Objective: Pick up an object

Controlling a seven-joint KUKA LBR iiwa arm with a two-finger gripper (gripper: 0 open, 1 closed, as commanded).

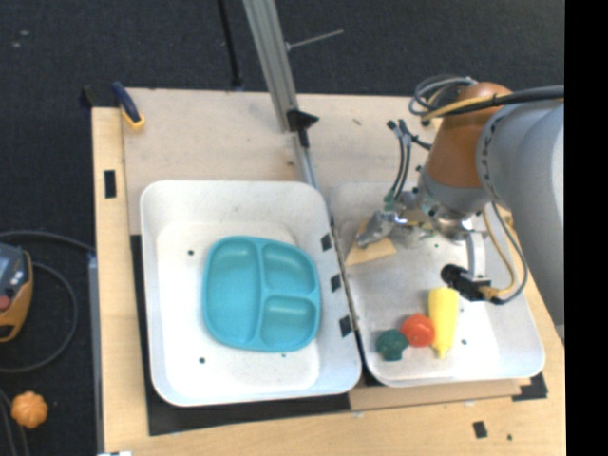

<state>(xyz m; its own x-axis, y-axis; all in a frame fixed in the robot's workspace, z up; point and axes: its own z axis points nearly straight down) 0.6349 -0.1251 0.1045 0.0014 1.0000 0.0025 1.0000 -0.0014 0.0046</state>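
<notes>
Camera view: tan table (199, 136) fills most of the shot, dark floor around it. Two shallow white bins sit side by side, rims touching at the middle. Left bin (171, 207) holds one teal compartment plate (261, 293), smooth plastic with rounded corners and three sections, lying flat near the bin's centre with bare white floor all round it. Right bin (513, 350) is more crowded. The grey arm (532, 174) with its orange band covers the bin's far right corner, wrist cables looping down over the right side. Claw (380, 228) is low at the bin's far left, near the shared rim, right over a tan wedge-shaped block (372, 251). It seems to touch the block's top, but I cannot tell how far the claw is apart or whether it grips. Along the near edge of the right bin lie a yellow oblong toy (443, 319), an orange-red round toy (418, 330) touching it, and a dark green lumpy toy (390, 344) just beside that. Open floor lies between these toys and the block. A grey metal post (271, 55) rises from the table's far edge.
</notes>
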